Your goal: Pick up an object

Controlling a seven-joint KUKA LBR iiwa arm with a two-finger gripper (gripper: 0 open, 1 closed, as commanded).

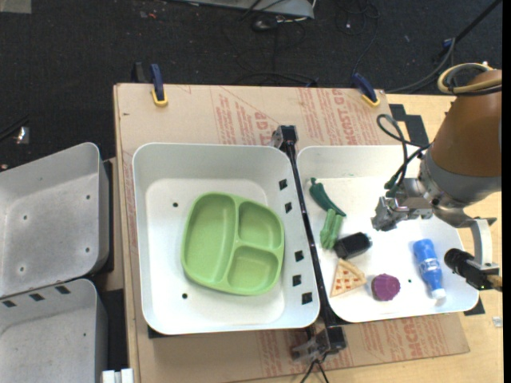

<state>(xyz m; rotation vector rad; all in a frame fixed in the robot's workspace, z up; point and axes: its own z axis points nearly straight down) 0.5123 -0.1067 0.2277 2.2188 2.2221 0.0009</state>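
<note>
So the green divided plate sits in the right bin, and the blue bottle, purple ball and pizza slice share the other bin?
Not quite. The camera view shows the green divided plate in the left bin; the blue bottle, purple ball and pizza slice share the right bin.

Bright, even light falls from above, so the two white bins [215, 154] nearly wash out while the dark floor [64, 30] stays dim. Shadows under the green tray [233, 244] are soft. Focus is slightly soft and grainy throughout.
</note>
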